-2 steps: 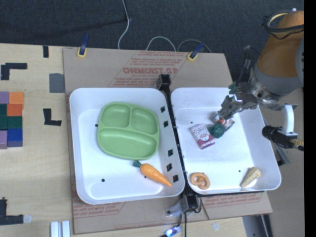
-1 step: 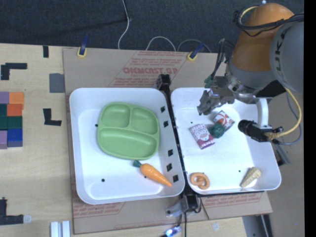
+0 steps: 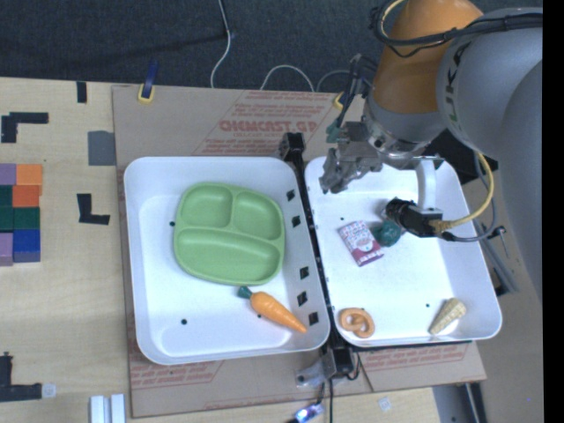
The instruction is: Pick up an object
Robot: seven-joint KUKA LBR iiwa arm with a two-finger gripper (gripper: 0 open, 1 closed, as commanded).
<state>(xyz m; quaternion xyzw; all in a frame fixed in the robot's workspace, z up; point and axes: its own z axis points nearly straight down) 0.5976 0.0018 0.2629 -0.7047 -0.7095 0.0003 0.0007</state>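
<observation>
Hovering above the right white plastic bin (image 3: 458,276), the grey gripper (image 3: 335,179), grip state unclear, risks missing the flat pink packet (image 3: 360,241).

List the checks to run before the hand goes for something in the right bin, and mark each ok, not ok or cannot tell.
1. Hand is over the right bin, near its upper left corner: ok.
2. Nothing is held between the fingers: ok, none seen there.
3. Finger opening is wide enough for a grasp: cannot tell.
4. Targets lie apart from each other: partly ok. The pretzel and the pale corn-like piece lie alone; the pink packet touches the teal object: not ok.
5. Cable and black fitting stay out of the descent path: cannot tell.
6. Left bin's green plate and carrot are out of the way: ok.
</observation>
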